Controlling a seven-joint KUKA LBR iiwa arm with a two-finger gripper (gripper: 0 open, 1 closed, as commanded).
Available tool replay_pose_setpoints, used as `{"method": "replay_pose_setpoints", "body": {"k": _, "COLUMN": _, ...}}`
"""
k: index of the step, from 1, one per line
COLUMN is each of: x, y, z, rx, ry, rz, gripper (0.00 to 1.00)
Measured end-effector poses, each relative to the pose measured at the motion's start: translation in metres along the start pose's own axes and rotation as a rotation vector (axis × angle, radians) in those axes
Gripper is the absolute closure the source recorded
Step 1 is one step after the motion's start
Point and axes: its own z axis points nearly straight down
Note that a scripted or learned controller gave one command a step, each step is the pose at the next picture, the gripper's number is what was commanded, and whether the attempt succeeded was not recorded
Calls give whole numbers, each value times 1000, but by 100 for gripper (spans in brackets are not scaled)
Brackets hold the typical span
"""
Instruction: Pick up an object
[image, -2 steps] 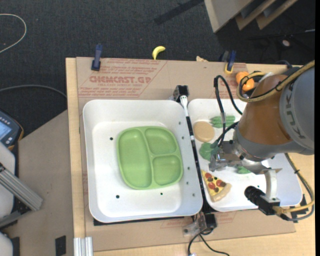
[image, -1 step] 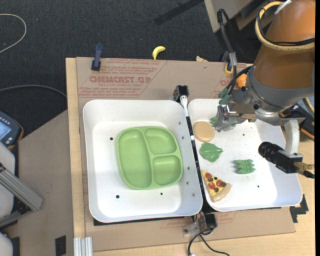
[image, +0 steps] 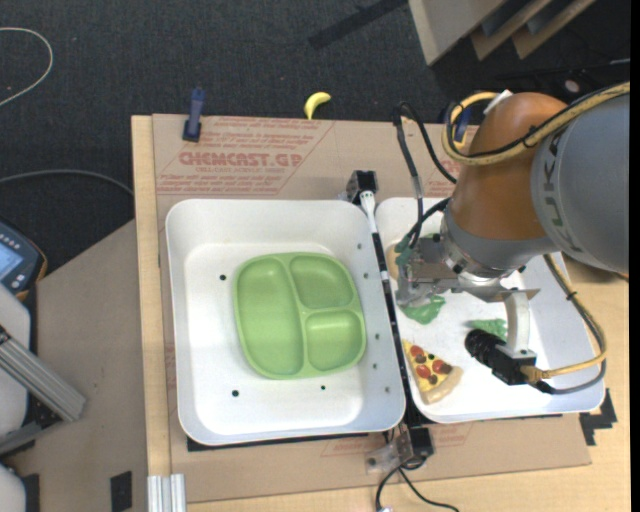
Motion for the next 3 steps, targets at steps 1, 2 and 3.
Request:
{"method": "replay_pose_setpoints", "body": {"k": 1, "x": -36, "y": -7, "z": 34, "rx": -7, "ry": 1, "rz": 0, "gripper": 100}}
{"method": "replay_pose_setpoints", "body": {"k": 2, "x": -36, "y": -6, "z": 23, "rx": -10, "ry": 1, "rz": -1, "gripper": 100}}
{"method": "replay_pose_setpoints", "body": {"k": 3, "x": 14, "y": -29, "z": 11, "rx": -7, "ry": 2, "rz": -5, "gripper": 100}}
